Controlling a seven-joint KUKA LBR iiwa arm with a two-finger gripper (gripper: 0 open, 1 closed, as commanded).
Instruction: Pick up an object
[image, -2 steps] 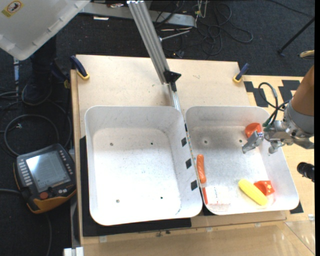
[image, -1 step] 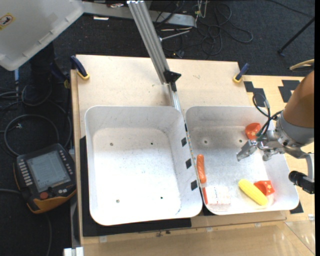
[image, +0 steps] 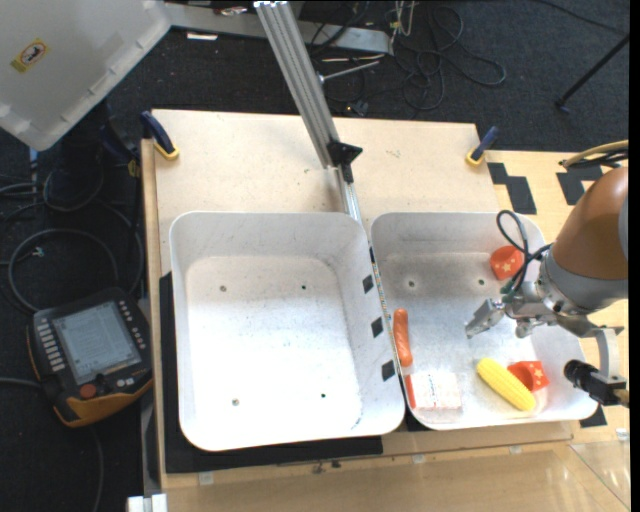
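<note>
Corn, a small yellow cob-shaped toy (image: 507, 385) of what looks like smooth plastic, is lying on the floor of the right-hand shallow white bin (image: 430, 240), near that bin's front right corner and slanting across it. Just beside the cob, toward the same bin's right wall, a small red-orange chunk (image: 531, 374) is sitting, touching it or nearly so. Against that bin's left wall a slim orange stick-shaped piece (image: 402, 337) is lying lengthwise, and a pale boxy block (image: 436, 392) is resting at the bin's front edge, well clear of the cob. Another orange-red rounded piece (image: 506, 262) is sitting toward the bin's back right. The grey two-finger tool (image: 490, 318) is hanging over the middle of that bin, between the rounded piece and the cob; its fingers are looking spread apart with nothing between them, though the detail is small. Judging by shape, the cob is probably light, stiff and somewhat slippery, liable to roll if pinched along its length, so gripping across its narrow middle seems the safest hold. The red-orange chunk crowding one side is likely leaving little room for a finger there. The bins are resting on a pale wooden desk (image: 260, 160).
</note>
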